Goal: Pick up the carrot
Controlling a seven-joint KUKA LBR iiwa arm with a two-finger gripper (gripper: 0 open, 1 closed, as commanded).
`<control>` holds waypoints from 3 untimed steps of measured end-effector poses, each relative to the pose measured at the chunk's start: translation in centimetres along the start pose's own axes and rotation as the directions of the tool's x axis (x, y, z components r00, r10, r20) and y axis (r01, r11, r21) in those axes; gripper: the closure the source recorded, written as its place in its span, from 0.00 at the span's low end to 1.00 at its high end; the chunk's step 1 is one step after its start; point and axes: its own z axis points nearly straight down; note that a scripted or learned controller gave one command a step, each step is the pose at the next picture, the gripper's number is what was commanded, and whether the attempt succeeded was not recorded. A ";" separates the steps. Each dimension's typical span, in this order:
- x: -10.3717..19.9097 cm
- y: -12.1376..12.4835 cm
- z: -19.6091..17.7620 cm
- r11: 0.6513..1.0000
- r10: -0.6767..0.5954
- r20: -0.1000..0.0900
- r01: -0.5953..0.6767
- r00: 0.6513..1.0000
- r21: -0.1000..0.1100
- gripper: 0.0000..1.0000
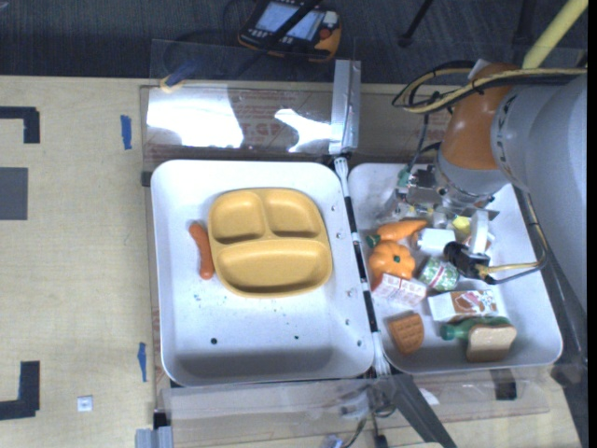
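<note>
Carrot (399, 231) lying on its side at the far left of the right bin (546, 329), just beyond the pumpkin (392, 259).

Crowded by toy food on the near side, so best reached from above; hand (438, 215) low just right of it, grip state impossible to tell; yellow tray (270, 239) and sausage (201, 250) apart in left bin (177, 325).

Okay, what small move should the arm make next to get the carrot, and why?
Probably shift the pincer slightly left and down onto the carrot. The carrot lies in the right bin, just above the pumpkin, beside the pincer but not between its tips.
</note>
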 end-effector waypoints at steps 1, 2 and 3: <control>-1.5 -3.6 0.0 1.000 -0.027 -0.002 0.027 1.000 -0.002 0.00; -1.5 -3.4 -0.8 1.000 -0.026 -0.002 0.026 1.000 -0.003 1.00; 1.8 -0.3 -9.7 0.998 -0.069 0.001 0.069 0.998 0.003 1.00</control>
